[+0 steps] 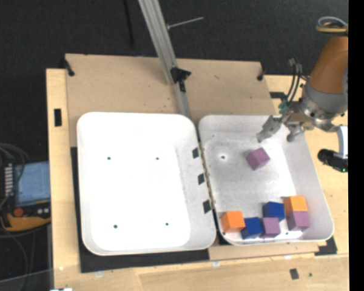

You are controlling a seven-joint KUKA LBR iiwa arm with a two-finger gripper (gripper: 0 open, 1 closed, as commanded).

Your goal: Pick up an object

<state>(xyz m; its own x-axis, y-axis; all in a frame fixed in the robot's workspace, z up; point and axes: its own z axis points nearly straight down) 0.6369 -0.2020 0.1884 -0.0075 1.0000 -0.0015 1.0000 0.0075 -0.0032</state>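
Note:
My gripper (pixel 281 131) hangs over the far edge of the right bin (pixel 230 139), its two grey fingers spread open with nothing between them. A purple cube (pixel 258 158) lies alone in the bin, a little below and left of the fingers. Along the bin's near edge sit several more cubes: an orange one (pixel 233 220), a blue one (pixel 252 227), a purple one (pixel 271 225), a blue one (pixel 273 210), an orange one (pixel 295 204) and a purple one (pixel 299 219).
The left bin (pixel 139 180) lies beside the right one. A slanted metal rail (pixel 164 44) runs from the top down to the gap between the bins. A blue box and cables (pixel 24 190) sit off the bench's left side.

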